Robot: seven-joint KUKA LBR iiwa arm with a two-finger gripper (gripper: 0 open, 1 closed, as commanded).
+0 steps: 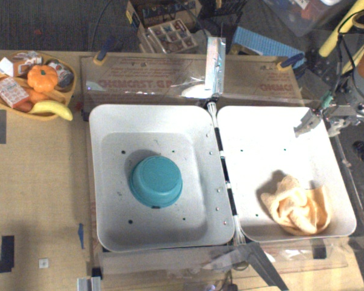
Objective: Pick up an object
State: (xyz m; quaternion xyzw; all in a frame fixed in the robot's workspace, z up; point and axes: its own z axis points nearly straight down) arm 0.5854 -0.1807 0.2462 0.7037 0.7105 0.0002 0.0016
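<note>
— From where the camera looks down, what's on the bench?

— Two white bins side by side. The left bin (109, 132) has a teal bowl (156, 181) sitting upside down near its middle. The right bin (261, 138) has a crumpled cloth (297, 206), orange and cream, bunched in its near right corner, close against the rim.

— And the arm?

— It comes in from the right. The gripper (308, 125) hangs over the far right edge of the right bin, tipped toward the bin's inside. Nothing is between its fingers that I can see. Whether they stand apart or together I cannot tell; they are small and blurred at this slant.

— Which thing is it nearer to?

— The cloth, I'd say. It lies in the same bin, toward the near side from the gripper and only slightly off to one side. The bowl is well apart, across the divider between the bins.

— Does the cloth have a lie to it?

— Its long axis runs roughly left to right across the corner, though it is a loose heap, so that is rough. My guess is the next move is a travel toward the near edge and then a descent. The rim just beside the cloth could get in the way.

— Anything else about?

— A dish of toy fruit (33, 90) on the table at far left, well clear of both bins.
</note>
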